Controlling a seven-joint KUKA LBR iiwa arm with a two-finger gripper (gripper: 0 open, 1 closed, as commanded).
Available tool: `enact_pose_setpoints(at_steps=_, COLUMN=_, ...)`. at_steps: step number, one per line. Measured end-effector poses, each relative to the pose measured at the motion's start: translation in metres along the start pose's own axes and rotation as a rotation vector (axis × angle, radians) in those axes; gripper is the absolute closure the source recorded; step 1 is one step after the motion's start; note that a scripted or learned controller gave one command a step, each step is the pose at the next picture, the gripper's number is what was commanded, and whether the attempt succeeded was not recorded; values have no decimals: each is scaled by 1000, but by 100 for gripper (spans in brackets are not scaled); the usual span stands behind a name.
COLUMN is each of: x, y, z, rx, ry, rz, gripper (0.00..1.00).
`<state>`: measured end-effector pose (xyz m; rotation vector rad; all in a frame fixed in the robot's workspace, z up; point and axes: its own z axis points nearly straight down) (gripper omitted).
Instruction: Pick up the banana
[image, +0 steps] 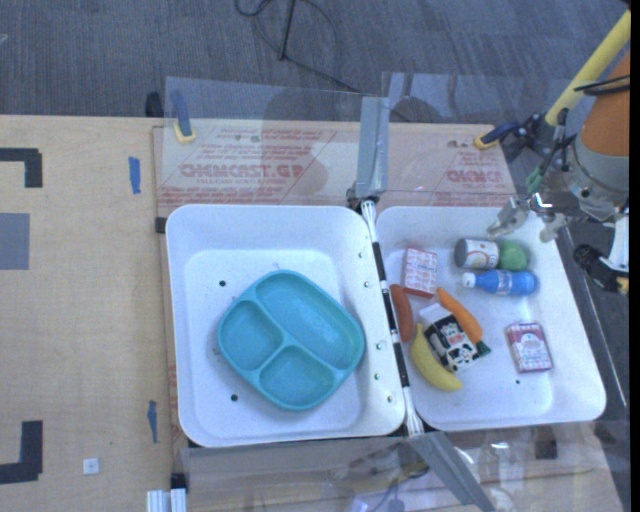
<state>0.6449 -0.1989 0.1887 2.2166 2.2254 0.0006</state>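
i'm watching the feed and the banana (434, 362) is lying in the right bin (570, 400), near that bin's left wall and toward its front edge. it's sitting curved, tucked just beside a small black and white carton (456, 340), touching or nearly touching it on the carton's left and front side. an orange carrot-like piece (460, 313) is lying just behind the carton, and a reddish sausage-like piece (402, 312) is sitting behind the banana along the same wall. farther from the banana, toward the back of the bin, i'm seeing a small red and white packet (419, 271), a can on its side (478, 253), a green ball (514, 256) and a blue bottle (505, 283). a red box (528, 348) is lying to the right of the carton.

the gripper (525, 212) is hanging over the back right corner of the right bin, well apart from the banana, with the grey arm and orange band coming in above it. i cannot tell whether the jaws are spread or pressed together, it's too small and cluttered there. nothing is showing between them.

the left bin (190, 250) is carrying a blue divided tray (290, 338), not part of this job.

my read on progress: nothing is done, banana untouched on the bin floor. left to do: crossing the bin to the banana, coming down, closing on it without catching the carton, and lifting.
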Motion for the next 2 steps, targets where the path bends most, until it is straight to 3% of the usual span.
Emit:
enact_pose_setpoints(at_steps=1, x=31, y=-26, z=-45, rx=1, ry=0, rz=91, gripper=0)
enact_pose_setpoints(at_steps=2, x=52, y=-84, z=101, rx=-7, ry=0, rz=188, gripper=0)
